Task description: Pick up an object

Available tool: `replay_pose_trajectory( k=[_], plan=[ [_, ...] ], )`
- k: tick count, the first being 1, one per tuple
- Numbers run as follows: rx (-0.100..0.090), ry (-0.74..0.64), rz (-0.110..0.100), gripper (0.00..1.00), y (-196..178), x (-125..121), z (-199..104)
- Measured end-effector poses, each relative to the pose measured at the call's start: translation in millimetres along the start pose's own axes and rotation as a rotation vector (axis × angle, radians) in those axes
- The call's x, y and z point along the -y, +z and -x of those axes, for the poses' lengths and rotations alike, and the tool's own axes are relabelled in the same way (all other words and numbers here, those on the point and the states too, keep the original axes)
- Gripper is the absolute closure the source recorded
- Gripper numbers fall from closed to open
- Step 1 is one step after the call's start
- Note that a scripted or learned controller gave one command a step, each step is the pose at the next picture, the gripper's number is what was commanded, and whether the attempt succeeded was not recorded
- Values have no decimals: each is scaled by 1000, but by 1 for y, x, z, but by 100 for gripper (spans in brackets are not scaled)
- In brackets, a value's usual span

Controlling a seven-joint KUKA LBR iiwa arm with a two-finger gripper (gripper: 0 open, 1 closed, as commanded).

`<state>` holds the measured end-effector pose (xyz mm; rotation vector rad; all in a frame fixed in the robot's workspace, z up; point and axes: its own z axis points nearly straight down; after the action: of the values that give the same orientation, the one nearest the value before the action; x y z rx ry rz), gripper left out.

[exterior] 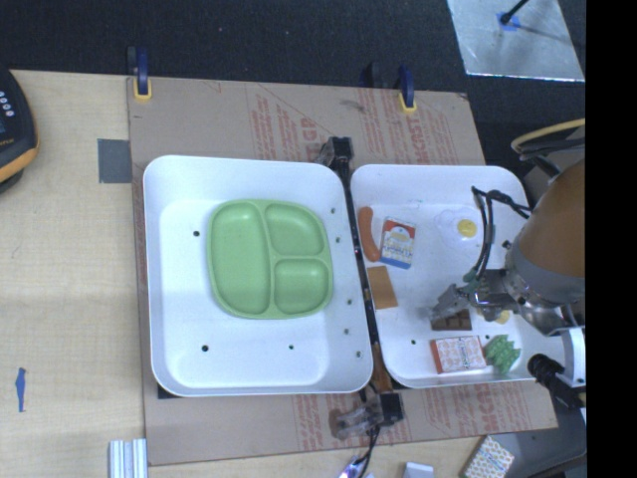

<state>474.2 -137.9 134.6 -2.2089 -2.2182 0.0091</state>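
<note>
Evidently the pick is not yet made: the hand [453, 307] is down inside the right bin [428, 179], low over a small dark brown item [450, 320] that lies on the bin floor, and nothing can be seen gripped. Whether the hand is released or clenched cannot be told from this slanted view.

Several candidates sit in the same bin. A red-and-white packet [459, 354] lies near the front wall, with a green toy [502, 352] just beside it on the right. A white-and-orange carton [397, 242] rests toward the back, an orange sausage-shaped piece [366, 233] lies along the left wall, and a brown block [381, 287] sits just in front of it. A yellow disc [466, 229] lies near the back right.

The left bin [164, 267] carries a green divided plate [269, 258], well apart from the arm.

Room is tight here. The dark item lies between the packet and the arm's own wrist [557, 237], and the front wall is near. The middle of the right bin's floor offers the most open space, so a straight lift probably clears everything.
</note>
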Motion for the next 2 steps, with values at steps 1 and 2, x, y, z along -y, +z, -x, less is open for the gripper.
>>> replay_pose_trajectory(
  k=[1, 2],
  plan=[
    [6, 1, 11, 0, 43, -5, -10],
    [10, -1, 15, 100, 29, -6, -7]
  ],
)
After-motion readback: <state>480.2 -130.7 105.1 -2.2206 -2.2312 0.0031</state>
